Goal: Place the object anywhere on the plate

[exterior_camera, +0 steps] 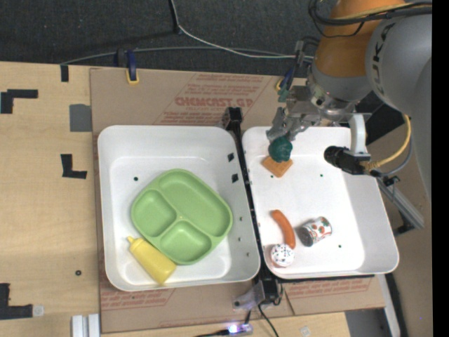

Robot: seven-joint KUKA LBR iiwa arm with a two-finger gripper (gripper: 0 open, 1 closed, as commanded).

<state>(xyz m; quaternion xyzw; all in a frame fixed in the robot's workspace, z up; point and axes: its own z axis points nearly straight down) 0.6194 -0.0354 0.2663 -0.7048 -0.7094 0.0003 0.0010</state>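
My jaws (283,140) hang over the right bin (365,255), seemingly pinching a dark green object (281,148) above an orange wedge (278,166). If my grip is shallow, it could drop before reaching the green plate (182,216).

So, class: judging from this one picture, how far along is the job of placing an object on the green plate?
Done: the gripper has reached the right bin, just above a dark green object sitting on an orange piece. In hand: nothing is clearly held; whether the object is gripped cannot be told. Left: lifting it, carrying it to the left bin and setting it on the green plate, which holds nothing yet.
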